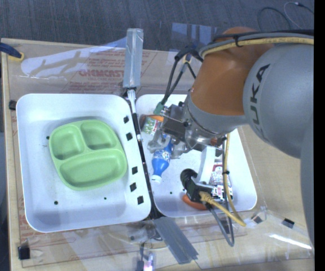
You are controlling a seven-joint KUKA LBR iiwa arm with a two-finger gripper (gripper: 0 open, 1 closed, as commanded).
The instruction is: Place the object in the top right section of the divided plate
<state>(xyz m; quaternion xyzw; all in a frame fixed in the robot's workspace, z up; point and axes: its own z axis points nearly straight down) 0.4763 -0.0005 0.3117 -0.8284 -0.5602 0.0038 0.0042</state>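
The gripper hangs low over the right bin, just above a small blue bottle near that bin's left wall; whether it is spread or pinching cannot be told. The green plate lies in the left bin, across the divider, its top right section toward the far edge.

Matt green plastic divided plate in a smooth white bin; bench pale wood.

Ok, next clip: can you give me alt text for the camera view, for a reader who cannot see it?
A grey and orange arm reaches from the right over the right bin, its gripper low above a blue and white bottle and other small items. In the left bin lies a green divided plate with nothing in its sections.
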